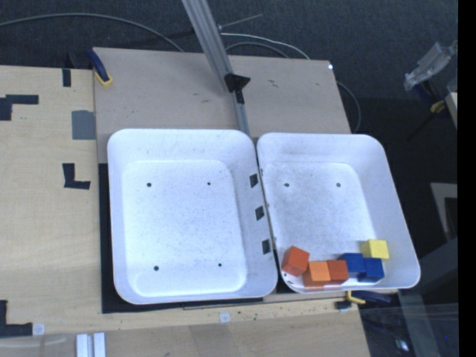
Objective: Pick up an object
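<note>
I cannot tell how wide my pincer stands. Coloured blocks crowd one corner of the right bin, partly overlapping.

Entry, arm: at two o'clock, by the frame edge, I log a pale grey part; whether it belongs to the arm, I cannot tell.

Even, diffuse overhead light; bins bright w/ no harsh glare, shadows faint. Img soft, low-res; corners dark.
</note>
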Controlling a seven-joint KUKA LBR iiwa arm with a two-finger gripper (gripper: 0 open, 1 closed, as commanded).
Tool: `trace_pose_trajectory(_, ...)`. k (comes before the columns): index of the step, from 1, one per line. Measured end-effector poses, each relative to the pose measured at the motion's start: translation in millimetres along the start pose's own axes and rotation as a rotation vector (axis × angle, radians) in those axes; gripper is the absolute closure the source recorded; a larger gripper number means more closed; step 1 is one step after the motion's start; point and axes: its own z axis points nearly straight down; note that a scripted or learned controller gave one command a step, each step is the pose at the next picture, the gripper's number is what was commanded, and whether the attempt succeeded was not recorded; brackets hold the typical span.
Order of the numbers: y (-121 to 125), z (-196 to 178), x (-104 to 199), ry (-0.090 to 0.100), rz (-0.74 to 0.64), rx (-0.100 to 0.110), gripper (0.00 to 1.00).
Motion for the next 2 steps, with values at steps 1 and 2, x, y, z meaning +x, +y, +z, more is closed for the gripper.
trace_pose_trajectory(1, -9, -41, 0, 0.000, 0.000, 0.000, 0.00)
trace_pose_trajectory(2, -10, -83, 1, 0.000, -0.001, 0.000, 0.00)
